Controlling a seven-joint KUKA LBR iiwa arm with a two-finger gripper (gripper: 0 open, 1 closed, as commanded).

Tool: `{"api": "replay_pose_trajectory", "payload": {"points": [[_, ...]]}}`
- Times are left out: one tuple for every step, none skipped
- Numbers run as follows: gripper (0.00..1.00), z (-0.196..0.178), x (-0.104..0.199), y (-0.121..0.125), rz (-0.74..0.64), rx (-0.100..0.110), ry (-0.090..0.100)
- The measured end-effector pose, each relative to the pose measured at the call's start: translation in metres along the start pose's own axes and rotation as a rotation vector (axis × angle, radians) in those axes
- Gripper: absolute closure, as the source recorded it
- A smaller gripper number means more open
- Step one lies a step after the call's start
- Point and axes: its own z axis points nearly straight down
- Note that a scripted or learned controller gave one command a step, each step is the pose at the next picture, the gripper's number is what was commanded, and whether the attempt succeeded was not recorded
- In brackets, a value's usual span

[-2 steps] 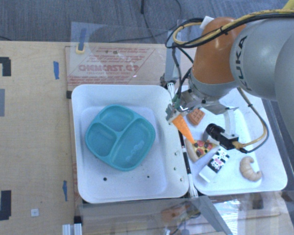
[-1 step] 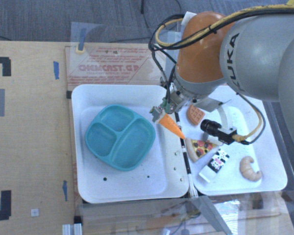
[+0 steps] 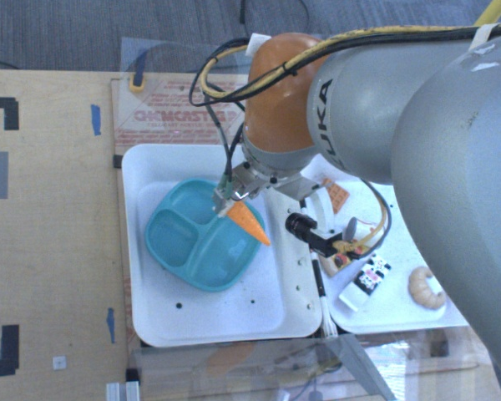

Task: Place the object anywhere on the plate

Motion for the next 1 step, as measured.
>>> {"api": "replay_pose_trajectory", "payload": {"points": [[0.0, -0.0003, -0.0004, 0.0, 0.001, 0.0, 0.0]]}}
